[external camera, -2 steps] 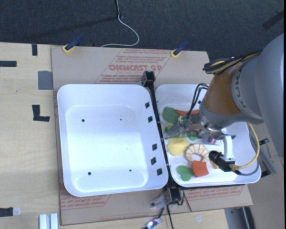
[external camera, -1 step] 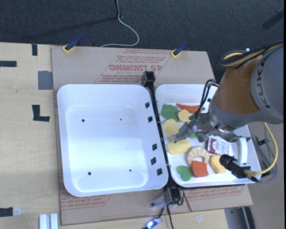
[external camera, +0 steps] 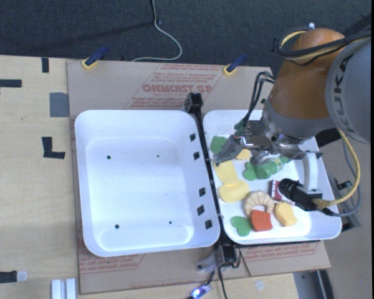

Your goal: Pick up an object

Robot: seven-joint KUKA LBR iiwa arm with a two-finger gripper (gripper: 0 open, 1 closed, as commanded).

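We are hovering the gripper (external camera: 232,149) over the right bin (external camera: 327,232), near a yellow piece (external camera: 227,172). Nothing is sitting between the spread fingers; the pick is not yet done.

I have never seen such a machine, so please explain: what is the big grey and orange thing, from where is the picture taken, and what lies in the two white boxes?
The big grey and orange thing is a robot arm. It reaches in from the right side of the picture. At its end is a tool with two fingers for picking things up.

The one camera is fixed above the bench and looks down at a slant.

Two shallow white bins stand side by side on a brown board: the left bin and the right bin. The right bin holds small toy-like pieces: yellow pieces, green pieces, a red block and a round tan piece.

The tool hangs low over the right bin. I cannot tell whether it holds anything.
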